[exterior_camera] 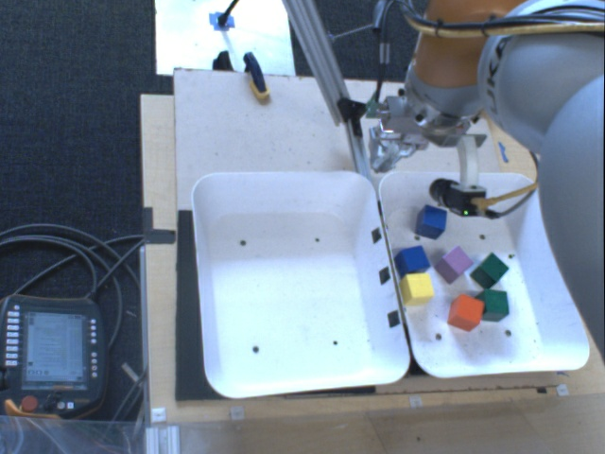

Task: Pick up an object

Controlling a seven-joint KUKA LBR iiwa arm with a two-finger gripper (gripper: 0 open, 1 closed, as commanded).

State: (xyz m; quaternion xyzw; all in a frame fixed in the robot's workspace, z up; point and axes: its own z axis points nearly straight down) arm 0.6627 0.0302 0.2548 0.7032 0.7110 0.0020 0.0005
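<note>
**Gripper above far edge of right bin; blocks loose below**

Arm (529, 55) entering from the right, grey with orange band, wrist poised over the far rim of the right bin (558, 339). Gripper (389, 149) seen near the top of the divide between the two bins, metal parts hanging just above the rim. Finger opening: cannot tell from this angle. Nothing seen held.

Seven blocks lying in the right bin, all nearer the camera than the gripper. Closest to it: blue cube (431, 221), below and slightly right, apart from the fingers. Second blue cube (411, 259) further down, touching yellow cube (417, 288) beside the dividing wall. Purple cube (454, 263) just right of those. Dark green cube (490, 270) right of the purple one; second green cube (493, 304) below it, touching orange cube (465, 312).

Small black device with green light (458, 197) on a cable, hanging from the wrist just above the upper blue cube.

Left bin (284, 291) alongside, white. Pendant controller (49, 353) at lower left, off the bench.
</note>
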